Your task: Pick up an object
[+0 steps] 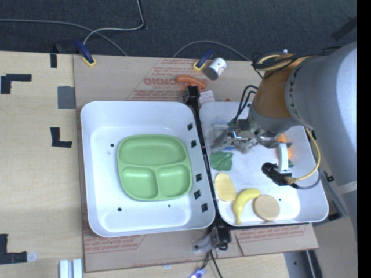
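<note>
Closest to the lower edge of the frame, a tan round disc [267, 207] and a yellow banana [244, 201] are seen touching side by side at the bottom of the right bin [301, 197]. Just up and left of the banana, a pale yellow oval piece [225, 186] is found against that bin's left wall, and above it a green crumpled piece [221, 160] is lying flat. The arm [278, 94] is brought in from the right of the frame, and the jaws are held over the upper left part of the right bin, just above the green piece; whether they are released or clenched cannot be told, and nothing is seen between them. At the middle of the left bin [101, 126] a green divided plate [154, 167] is set flat. Both bins are carried on a cardboard sheet [162, 79] laid over the pale wooden surface [35, 172].
</note>
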`<state>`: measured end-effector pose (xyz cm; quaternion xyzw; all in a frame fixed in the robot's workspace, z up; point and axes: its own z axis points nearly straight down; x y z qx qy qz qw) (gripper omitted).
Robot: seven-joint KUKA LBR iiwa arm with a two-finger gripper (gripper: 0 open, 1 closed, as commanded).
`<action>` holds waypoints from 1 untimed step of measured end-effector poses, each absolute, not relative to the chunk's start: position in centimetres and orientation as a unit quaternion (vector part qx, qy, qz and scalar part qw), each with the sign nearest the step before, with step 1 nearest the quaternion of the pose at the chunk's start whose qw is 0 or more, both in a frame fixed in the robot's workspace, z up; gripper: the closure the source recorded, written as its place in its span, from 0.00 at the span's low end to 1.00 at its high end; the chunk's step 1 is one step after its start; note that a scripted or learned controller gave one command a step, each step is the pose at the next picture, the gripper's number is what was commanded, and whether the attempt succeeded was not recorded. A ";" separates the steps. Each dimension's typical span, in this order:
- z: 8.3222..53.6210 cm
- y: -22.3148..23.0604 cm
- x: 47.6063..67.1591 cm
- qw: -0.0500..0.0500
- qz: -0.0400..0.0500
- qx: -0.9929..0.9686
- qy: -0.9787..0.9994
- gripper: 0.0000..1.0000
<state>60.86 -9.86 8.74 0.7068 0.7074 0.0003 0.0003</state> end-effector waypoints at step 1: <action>8.5 -10.0 66.9 0.001 0.001 0.706 0.708 0.00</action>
